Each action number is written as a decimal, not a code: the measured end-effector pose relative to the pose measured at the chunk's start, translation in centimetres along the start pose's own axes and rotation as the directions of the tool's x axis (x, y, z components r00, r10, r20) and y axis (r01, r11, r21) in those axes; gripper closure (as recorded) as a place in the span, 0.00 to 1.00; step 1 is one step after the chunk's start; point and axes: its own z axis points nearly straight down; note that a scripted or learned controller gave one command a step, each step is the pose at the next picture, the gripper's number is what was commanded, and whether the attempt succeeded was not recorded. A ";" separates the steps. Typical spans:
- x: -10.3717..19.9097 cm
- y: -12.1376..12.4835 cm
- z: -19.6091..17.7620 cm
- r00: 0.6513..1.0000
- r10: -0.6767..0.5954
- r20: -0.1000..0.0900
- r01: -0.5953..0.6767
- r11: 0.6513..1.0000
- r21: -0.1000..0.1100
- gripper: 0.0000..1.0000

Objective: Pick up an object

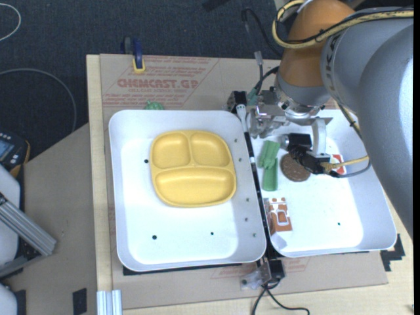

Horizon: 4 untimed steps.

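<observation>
My gripper (266, 125) hangs over the back left part of the right bin (341, 231), under the orange wrist band. Just in front of it a green oblong object (269, 165) lies along the bin's left wall. A brown round disc (294, 171) sits right of the green object, partly under the wrist hardware. An orange and white patterned card (279, 215) lies nearer the front, by the left wall. A small red and white piece (336, 161) peeks out beside the arm. Nothing is visibly held.
The left bin (131, 195) holds a yellow divided plate (193, 167) at its middle. The grey arm covers the back right of the right bin. A blue and yellow clamp (137, 54) sits on the board's back edge.
</observation>
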 end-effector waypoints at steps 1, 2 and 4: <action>5.9 -3.9 -5.0 1.000 -0.003 -0.004 0.003 1.000 -0.002 1.00; 7.2 -10.1 -9.5 1.000 0.000 -0.003 0.000 1.000 0.002 1.00; 5.9 -14.7 -27.7 1.000 0.005 -0.003 -0.005 1.000 -0.017 1.00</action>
